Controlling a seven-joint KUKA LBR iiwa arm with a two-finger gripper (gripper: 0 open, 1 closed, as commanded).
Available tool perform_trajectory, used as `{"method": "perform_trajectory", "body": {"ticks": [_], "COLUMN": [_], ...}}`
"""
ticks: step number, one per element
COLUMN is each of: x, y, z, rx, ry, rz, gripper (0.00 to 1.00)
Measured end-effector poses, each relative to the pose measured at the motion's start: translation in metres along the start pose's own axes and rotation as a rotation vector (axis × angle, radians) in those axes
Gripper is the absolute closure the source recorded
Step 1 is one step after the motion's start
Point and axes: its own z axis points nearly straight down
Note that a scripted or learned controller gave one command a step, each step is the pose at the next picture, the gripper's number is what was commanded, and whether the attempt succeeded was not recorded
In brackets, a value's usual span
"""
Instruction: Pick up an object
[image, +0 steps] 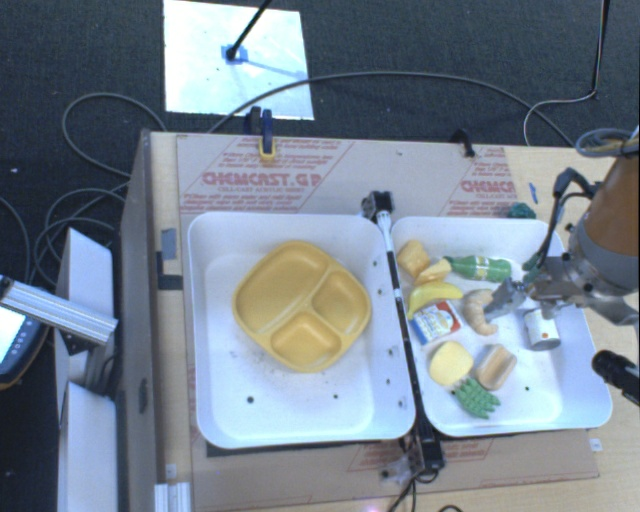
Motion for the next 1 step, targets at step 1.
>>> {"method": "perform_trajectory", "body": {"ticks": [1], "x": [-0.0107], "y": [0.1011], "z": [0.0857], "rx": [0.002], "ry": [0.000], "rz": [0.001], "gripper": [0.00]}}
